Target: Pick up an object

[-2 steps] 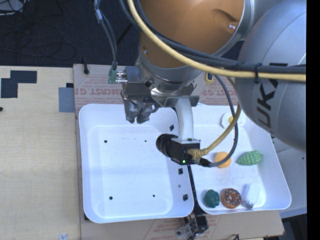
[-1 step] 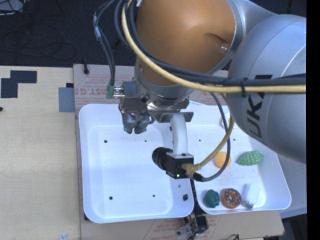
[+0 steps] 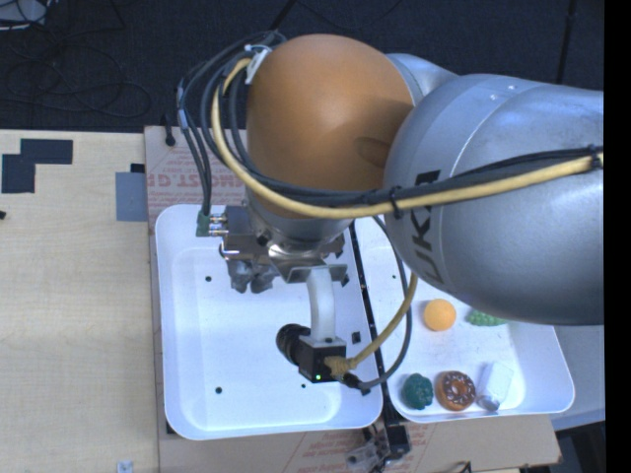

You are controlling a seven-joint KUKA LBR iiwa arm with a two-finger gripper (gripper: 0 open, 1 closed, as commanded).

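Progress on the pick stands at nothing that I can show: no object is in my gripper (image 3: 252, 276), and the whole grasp is left to do. The gripper hangs low over the left bin (image 3: 197, 363), near its far end. From this angle the bulk of my wrist covers it, so I cannot tell whether it is spread or pressed together.

Everything worth picking lies in the right bin (image 3: 564, 387), well apart from where I am. An orange ball (image 3: 440, 314) sits near that bin's middle with a small green thing (image 3: 482, 317) just beside it, half hidden under my arm (image 3: 493, 195). Along the near edge lie a dark green lump (image 3: 418, 390), a doughnut (image 3: 455, 390) touching or almost touching it, and a white piece (image 3: 496, 383) next to that.

My arm reaches in from the right and crosses above the right bin. The orange band is high over the far rim of the left bin, and the wrist points roughly straight down. I judge I must shift across to the right bin to pick anything. The counter (image 3: 69, 313) to the left bears nothing for me.
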